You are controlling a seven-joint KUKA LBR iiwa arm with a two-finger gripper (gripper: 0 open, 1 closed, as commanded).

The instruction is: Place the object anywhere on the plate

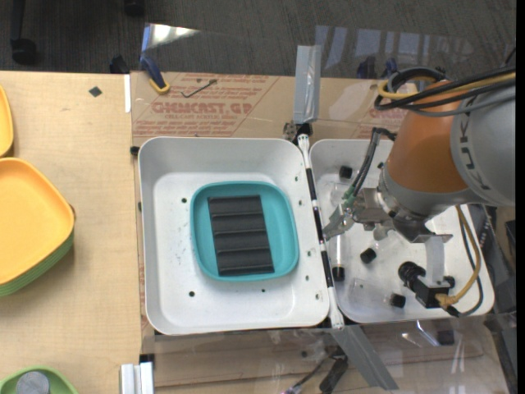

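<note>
The arm (426, 158) rises closest to the lens, its orange band bulking over the right bin (484, 302). It comes in from the worktop's right edge and bends down towards that bin's left half. Under the wrist, the claw (343, 218) shows as a cluster of metal parts just beside the wall shared by the two bins. The wrist covers it from above, so I cannot tell whether it is open or closed, and nothing can be seen gripped in it.

Several small black pieces (368, 255) lie scattered on the floor of the right bin, apart from one another. One is near the far wall, one near the near wall, and others lie between. Which of them is the object cannot be told, but none is on the plate.

The teal plate (283, 220) sits in the middle of the left bin (156, 220), with a dark ridged insert (240, 235) lying flat in it. White floor shows all round the plate, widest along the bin's left and near sides.

Beyond the bins, a printed cardboard sheet (213, 101) lies along the worktop's far edge. Stacked yellow dishes (33, 220) sit at the left edge, well apart from the bins. Yellow and black cables (426, 84) loop behind the arm.
</note>
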